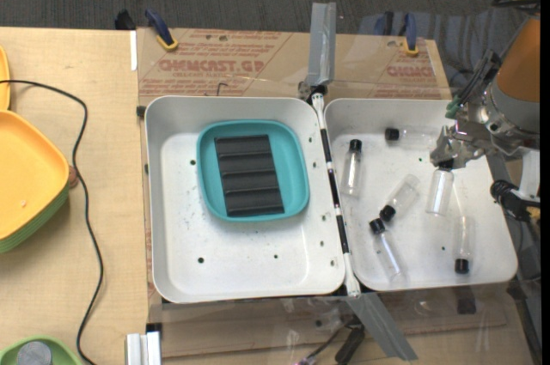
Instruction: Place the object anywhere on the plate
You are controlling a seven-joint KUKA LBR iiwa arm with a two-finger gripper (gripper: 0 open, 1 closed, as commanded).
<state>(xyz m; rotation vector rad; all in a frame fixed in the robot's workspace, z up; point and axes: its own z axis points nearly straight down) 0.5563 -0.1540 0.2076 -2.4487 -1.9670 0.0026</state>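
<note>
A teal square plate (296, 174) with a black ridged insert lies in the left bin (172, 209). Several clear vials with black caps are scattered across the right bin (412, 273). One capless-looking clear vial (439, 193) stands just below my gripper (444, 159), its top end right at the gripper's tip. The gripper hangs over the right part of the right bin, far from the plate. Whether the vial is held or only lies under the gripper is unclear from this angle.
Other vials lie at the left (351, 170), middle (400, 198), lower middle (386, 250) and lower right (462, 239) of the right bin. A loose black cap (392, 133) sits near its back wall. The divider (331, 183) separates the bins. Yellow dishes (26, 174) rest far left.
</note>
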